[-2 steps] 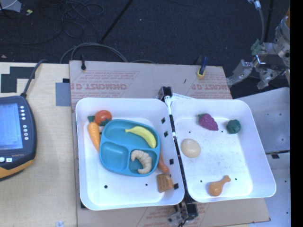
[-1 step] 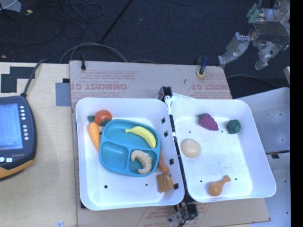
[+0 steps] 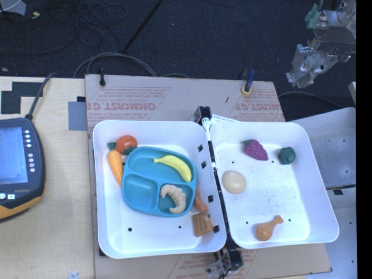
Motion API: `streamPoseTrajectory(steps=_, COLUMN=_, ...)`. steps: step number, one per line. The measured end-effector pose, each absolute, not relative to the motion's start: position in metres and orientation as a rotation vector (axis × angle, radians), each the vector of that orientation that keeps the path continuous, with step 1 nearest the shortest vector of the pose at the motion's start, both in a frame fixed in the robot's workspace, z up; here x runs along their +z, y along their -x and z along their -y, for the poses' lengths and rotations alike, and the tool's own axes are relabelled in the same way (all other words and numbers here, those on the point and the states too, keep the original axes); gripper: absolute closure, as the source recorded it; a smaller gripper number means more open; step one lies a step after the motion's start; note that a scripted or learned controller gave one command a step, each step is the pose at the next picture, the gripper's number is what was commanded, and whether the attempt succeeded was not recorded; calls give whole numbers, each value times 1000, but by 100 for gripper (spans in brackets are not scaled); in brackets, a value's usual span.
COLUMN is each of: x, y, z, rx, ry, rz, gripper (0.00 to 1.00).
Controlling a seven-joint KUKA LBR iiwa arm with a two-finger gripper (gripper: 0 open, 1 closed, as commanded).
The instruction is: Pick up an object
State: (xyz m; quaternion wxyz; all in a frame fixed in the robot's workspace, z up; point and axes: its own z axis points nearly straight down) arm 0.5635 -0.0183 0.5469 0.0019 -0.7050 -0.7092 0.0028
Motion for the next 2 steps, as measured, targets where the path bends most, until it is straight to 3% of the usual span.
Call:
streamPoseTrajectory(steps=1, x=512, y=-506, z=-65, rx=9, ry=2209, rz=2225, gripper=100)
streamPoseTrajectory(steps=2, x=395, y=-473, z=-95, rx=22, ry=2210, rz=2218, gripper=100)
